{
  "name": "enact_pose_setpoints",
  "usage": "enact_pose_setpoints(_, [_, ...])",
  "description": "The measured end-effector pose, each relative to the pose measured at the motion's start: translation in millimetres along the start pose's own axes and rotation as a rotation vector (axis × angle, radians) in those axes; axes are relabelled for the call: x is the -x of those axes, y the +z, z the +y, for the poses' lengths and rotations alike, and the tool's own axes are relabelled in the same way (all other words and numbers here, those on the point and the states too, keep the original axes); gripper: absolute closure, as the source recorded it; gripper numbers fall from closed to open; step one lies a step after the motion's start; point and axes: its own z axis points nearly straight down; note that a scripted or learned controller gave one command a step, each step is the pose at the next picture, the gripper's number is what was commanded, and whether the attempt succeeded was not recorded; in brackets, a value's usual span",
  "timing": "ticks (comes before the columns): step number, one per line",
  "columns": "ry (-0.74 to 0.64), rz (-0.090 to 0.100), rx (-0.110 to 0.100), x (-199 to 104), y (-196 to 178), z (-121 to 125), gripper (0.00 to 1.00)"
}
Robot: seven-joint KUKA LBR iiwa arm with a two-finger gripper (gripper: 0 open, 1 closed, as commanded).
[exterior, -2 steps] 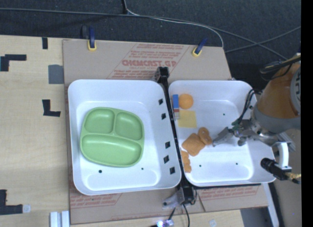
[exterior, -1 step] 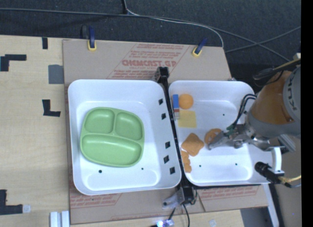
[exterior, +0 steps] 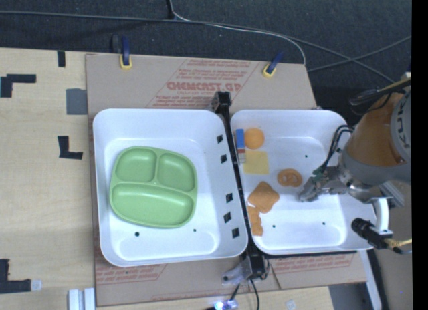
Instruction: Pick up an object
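I see a green tray with three parts lying in the left bin. Both bins sit on brown cardboard (it has red words on it). Two yellow clamps hold its far edge. A black cable runs over the dark floor behind.

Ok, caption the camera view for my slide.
KUKA arm's gripper low in the right bin beside food pieces; green divided plate in the left bin.

The arm reaches leftward, its gripper lowered.
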Motion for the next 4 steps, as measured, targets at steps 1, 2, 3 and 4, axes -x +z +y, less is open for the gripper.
enact_pose_setpoints(1, [0.000,0.004,-0.002,3,-44,-5,1.00])
enact_pose_setpoints(2, [-0.002,0.003,0.000,3,-97,-4,1.00])
enact_pose_setpoints(3, [-0.006,0.007,-0.006,-51,-91,0,1.00])
enact_pose_setpoints(4, [-0.006,0.007,-0.006,-97,-96,-7,1.00])
